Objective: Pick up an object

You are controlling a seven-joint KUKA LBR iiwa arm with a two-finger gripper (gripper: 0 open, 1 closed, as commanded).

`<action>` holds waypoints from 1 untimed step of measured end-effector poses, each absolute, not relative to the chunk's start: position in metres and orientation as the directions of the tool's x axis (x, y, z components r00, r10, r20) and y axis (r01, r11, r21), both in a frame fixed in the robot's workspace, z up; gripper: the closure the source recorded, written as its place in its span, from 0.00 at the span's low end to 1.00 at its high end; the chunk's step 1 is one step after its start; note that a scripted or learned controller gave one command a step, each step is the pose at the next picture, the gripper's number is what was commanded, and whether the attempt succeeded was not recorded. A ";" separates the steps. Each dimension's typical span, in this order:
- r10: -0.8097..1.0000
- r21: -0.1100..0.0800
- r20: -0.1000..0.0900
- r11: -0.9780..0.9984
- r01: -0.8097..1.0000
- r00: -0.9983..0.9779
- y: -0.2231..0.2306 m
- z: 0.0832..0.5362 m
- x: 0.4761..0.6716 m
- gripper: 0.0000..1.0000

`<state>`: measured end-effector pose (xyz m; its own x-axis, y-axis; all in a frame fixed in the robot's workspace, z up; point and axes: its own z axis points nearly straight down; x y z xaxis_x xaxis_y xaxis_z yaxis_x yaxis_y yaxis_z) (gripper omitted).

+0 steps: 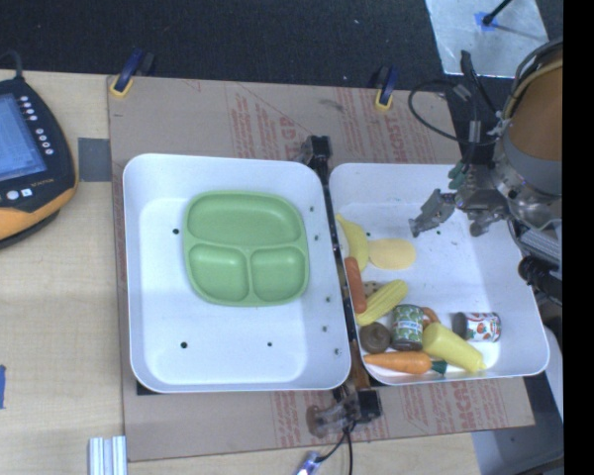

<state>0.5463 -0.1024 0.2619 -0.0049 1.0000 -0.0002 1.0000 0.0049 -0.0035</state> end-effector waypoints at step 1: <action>1.000 -0.005 -0.001 0.005 1.000 -0.005 -0.094 0.148 0.529 0.00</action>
<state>0.5288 -0.0944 0.1476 -0.0052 1.0000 -0.0010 1.0000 0.0052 -0.0047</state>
